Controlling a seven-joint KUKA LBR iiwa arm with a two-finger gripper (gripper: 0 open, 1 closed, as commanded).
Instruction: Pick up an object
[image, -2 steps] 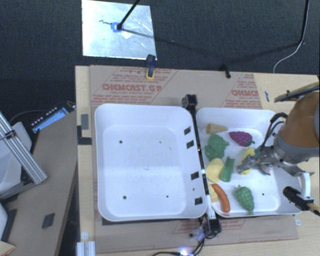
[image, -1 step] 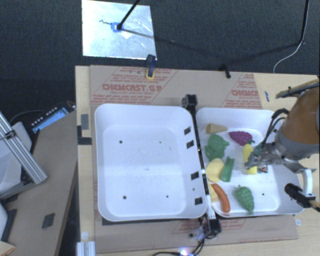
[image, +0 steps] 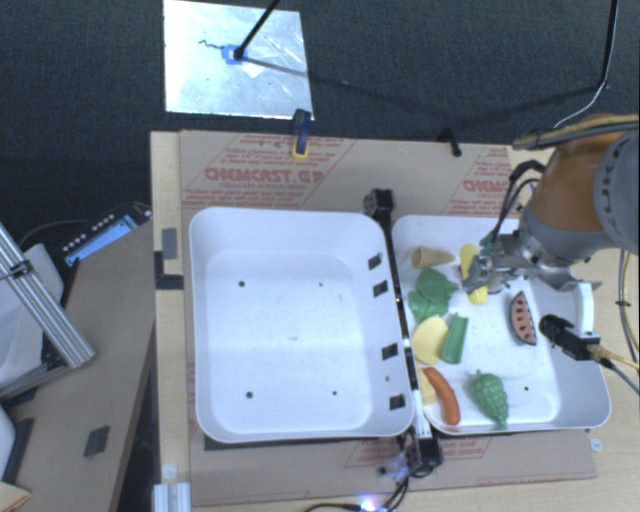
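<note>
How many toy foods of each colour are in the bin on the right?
Green: 3, a leafy piece, a cucumber stick, a bumpy piece
Yellow: 2, a piece beside the gripper, a slice
Orange: 1, a carrot
Tan: 1, a cone
Red: 1, a watermelon slice
Total: 8

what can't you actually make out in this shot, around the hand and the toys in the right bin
- Hand, camera view: small and seen from above, so its grip cannot be judged.
- Yellow toy: partly covered by the hand, so its shape is unclear.
- Arm: cut off by the right edge.
- Right bin: the arm hides its upper right corner.
</note>
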